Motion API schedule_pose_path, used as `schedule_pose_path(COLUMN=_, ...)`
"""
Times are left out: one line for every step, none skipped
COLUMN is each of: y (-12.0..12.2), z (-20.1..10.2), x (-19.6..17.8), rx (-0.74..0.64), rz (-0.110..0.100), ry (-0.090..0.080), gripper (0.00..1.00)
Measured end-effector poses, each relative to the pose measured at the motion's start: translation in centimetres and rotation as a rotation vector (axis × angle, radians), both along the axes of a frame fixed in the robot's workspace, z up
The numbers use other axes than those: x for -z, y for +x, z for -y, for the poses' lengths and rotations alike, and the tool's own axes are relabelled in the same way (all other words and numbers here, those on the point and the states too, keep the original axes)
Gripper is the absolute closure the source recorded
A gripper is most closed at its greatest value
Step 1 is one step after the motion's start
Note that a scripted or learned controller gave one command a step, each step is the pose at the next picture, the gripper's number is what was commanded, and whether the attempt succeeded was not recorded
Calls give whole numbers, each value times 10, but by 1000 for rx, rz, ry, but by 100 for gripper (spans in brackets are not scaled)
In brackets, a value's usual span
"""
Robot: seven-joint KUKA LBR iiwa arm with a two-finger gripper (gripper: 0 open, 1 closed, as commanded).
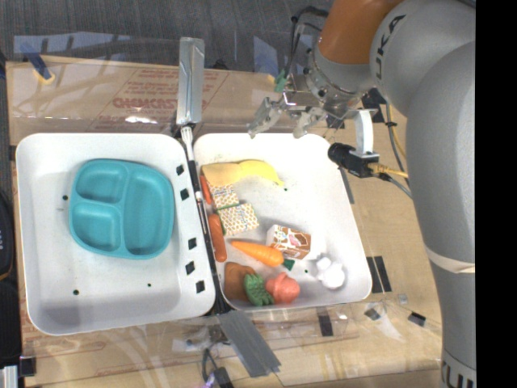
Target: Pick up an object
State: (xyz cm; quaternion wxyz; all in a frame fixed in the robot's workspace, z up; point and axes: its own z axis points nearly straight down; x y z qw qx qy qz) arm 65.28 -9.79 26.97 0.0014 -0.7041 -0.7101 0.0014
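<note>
My gripper (284, 123) hangs above the far edge of the right bin (343, 208), fingers spread open with nothing between them. Below it in that bin lie a yellow banana (246, 170), a patterned cracker pack (233, 208), an orange carrot (257, 253), a small brown-and-white carton (291, 240), a white round object (329, 272), a pink-red fruit (283, 288), a green item (256, 290) and a brown piece (237, 278). The banana lies nearest the gripper, just in front of it.
The left bin (40, 217) holds a teal divided plate (123, 207). A grey divider post (191, 79) stands between the bins at the back. My arm's large grey body (436, 136) fills the right side. Brown cardboard (97, 95) lies behind the bins.
</note>
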Motion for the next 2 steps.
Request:
schedule_pose_path(y=-25, z=17, x=132, rx=-206, rz=-3, ry=2, gripper=0)
schedule_pose_path(y=-55, z=97, x=178, rx=-150, rz=1, ry=0, gripper=0)
